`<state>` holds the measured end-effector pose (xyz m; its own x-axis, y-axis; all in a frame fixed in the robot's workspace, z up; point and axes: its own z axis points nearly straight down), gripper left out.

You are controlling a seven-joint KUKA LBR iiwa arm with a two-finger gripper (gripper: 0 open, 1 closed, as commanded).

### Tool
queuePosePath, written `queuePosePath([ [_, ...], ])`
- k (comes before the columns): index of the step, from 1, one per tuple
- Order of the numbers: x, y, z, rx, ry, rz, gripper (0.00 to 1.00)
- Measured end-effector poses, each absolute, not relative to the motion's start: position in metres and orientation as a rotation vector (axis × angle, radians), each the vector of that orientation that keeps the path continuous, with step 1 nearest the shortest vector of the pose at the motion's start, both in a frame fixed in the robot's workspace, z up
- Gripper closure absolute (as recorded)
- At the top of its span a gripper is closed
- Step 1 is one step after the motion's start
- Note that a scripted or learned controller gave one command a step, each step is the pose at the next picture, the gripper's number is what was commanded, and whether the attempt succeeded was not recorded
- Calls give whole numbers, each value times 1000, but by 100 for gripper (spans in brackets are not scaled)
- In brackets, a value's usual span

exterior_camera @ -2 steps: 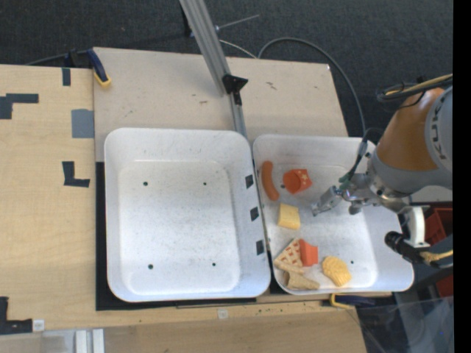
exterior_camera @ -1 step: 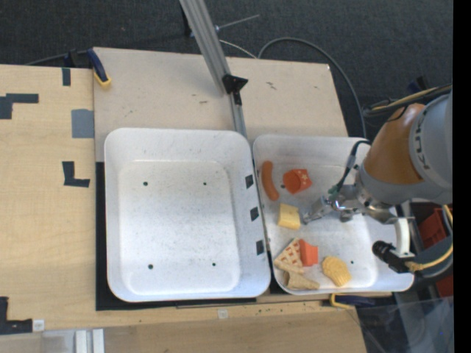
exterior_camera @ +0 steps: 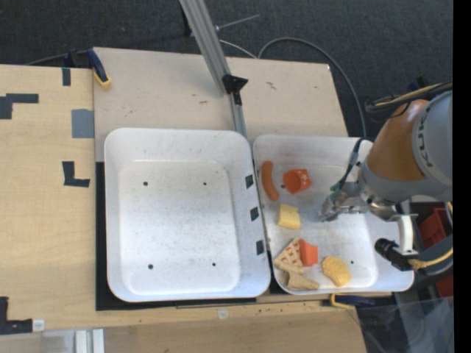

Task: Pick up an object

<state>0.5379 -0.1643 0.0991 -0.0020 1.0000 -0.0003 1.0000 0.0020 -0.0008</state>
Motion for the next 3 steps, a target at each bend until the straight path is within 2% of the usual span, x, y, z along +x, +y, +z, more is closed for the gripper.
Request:
queuePosePath([
  [2, 553, -162, 219, -2223, -2228, -4, 100],
  [3, 553, -162, 242, -2221, -2224, -1, 100],
])
